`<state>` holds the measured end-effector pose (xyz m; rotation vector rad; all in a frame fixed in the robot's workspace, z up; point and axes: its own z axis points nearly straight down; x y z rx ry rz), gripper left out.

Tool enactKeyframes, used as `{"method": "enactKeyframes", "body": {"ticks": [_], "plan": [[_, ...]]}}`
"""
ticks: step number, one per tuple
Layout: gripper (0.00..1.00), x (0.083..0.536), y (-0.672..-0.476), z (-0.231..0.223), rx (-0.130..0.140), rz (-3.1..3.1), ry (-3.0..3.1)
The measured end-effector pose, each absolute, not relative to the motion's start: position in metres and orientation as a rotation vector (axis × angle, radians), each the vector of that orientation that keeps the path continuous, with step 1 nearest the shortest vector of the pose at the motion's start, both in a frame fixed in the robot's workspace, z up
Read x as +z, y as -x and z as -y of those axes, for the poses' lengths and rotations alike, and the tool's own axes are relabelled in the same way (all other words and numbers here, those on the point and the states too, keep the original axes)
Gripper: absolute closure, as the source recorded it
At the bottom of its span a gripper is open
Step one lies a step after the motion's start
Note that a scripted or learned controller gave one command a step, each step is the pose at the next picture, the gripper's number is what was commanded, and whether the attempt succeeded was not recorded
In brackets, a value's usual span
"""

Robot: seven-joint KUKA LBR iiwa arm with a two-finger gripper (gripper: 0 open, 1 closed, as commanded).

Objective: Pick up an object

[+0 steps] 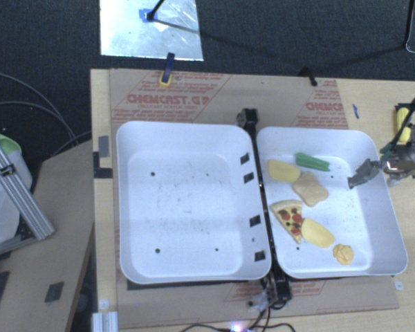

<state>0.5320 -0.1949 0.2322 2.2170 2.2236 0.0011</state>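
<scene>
Six food pieces lie in the right bin (373, 206), all left of the jaws (360, 176): green stick (312, 162) nearest, pizza slice (290, 217) farther. We cannot tell the jaws' state; the arm (408, 159) is cut off.

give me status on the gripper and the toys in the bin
Gripper over right bin's right side, holding nothing. Green piece, pizza slice and other toys lie untouched. Nothing blocking.
</scene>
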Motion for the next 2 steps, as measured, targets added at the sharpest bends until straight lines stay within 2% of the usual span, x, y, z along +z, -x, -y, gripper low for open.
{"method": "enactKeyframes", "body": {"ticks": [1, 2], "plan": [[0.00, 0.079, -0.614, 0.162, 0.007, -2.228, -2.212], [0.00, 0.087, -0.493, 0.192, 0.002, -2.213, -2.226]]}}
